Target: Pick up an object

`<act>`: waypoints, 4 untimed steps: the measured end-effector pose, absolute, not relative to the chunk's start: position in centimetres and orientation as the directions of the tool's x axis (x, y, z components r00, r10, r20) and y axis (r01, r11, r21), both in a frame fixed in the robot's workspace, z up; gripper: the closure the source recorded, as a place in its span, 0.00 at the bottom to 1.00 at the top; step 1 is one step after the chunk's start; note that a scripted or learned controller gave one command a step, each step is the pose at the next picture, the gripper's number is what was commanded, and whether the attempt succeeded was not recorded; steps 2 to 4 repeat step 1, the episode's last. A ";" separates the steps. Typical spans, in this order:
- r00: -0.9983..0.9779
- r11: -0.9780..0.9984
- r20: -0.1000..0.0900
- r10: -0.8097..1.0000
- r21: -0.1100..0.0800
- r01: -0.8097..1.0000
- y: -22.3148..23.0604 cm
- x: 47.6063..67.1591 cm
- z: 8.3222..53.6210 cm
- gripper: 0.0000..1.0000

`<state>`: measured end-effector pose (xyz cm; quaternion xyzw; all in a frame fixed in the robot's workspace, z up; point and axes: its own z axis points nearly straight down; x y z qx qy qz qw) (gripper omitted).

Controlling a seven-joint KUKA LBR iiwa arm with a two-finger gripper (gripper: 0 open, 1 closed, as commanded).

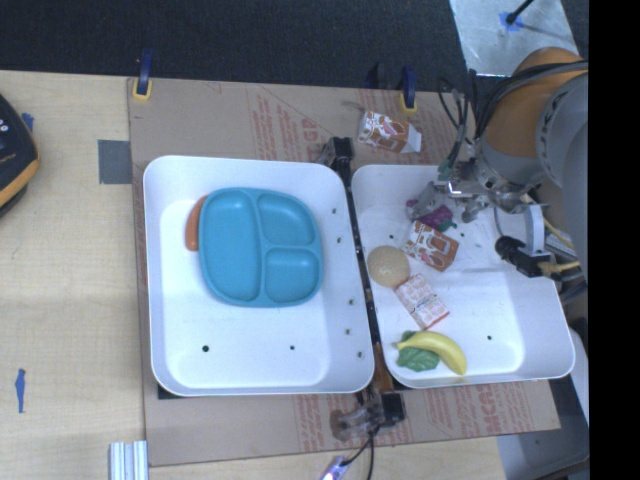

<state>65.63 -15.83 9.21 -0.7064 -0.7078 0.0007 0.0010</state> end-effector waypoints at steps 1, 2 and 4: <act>-0.004 0.004 0.000 1.000 -0.006 1.000 -15.9 65.6 10.2 1.00; -0.004 0.004 0.000 1.000 -0.006 1.000 -15.9 65.6 10.2 1.00; -0.004 0.004 0.000 1.000 -0.006 1.000 -15.9 65.6 10.2 1.00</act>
